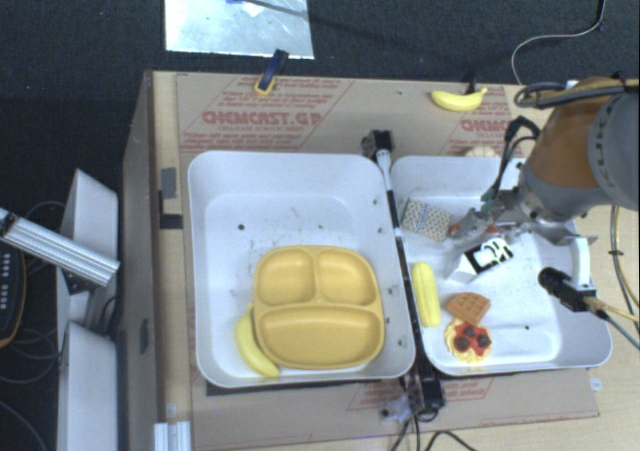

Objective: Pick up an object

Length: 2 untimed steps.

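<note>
Camera view, setting: a table (330, 104) carries two white bins; the left bin (215, 239) holds a yellow divided tray (318, 307) with a banana (253, 347) at its lower-left edge.
Camera view, right bin: the right bin (560, 339) holds a patterned grey card (425, 220), a yellow corn-like piece (426, 294) by the divider, a cracker (467, 306), a tart with red berries (470, 341) and a black-and-white block (487, 255).
Camera view, arm: the arm reaches in from the right and bends down over the upper part of the right bin.
Camera view, key relation: the black-and-white block lies just below the tool (480, 227), nearest of all the pieces; its long axis runs on a slant, lower-left to upper-right.
Camera view, tool state: too dark and small here to tell how it stands, and nothing can be made out in its grasp.
Camera view, other pieces: a second banana (457, 98) lies on the table beyond the bins.
Judgement: the block looks the likeliest target; a short drop would reach it.
</note>
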{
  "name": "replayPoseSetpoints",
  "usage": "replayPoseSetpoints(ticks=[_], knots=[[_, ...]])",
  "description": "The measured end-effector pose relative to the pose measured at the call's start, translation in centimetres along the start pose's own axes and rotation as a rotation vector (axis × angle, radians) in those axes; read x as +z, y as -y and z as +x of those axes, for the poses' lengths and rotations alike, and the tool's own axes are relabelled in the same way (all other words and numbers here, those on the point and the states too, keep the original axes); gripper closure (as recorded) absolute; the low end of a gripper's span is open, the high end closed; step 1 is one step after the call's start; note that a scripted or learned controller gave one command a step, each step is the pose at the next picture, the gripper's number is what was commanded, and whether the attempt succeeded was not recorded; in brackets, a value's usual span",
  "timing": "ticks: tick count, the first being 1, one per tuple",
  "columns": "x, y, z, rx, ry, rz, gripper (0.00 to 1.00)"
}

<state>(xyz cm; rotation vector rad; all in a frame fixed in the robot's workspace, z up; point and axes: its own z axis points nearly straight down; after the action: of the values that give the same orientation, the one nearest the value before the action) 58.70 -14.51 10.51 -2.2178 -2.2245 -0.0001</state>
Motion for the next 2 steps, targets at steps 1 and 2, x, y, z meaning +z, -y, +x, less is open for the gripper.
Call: replayPoseSetpoints(ticks=[1, 2], knots=[[2.0, -2.5, 0.2, 0.0, 0.001, -0.002, 0.0], [-2.8, -2.3, -0.4, 0.001, 0.002, -0.004, 0.0]])
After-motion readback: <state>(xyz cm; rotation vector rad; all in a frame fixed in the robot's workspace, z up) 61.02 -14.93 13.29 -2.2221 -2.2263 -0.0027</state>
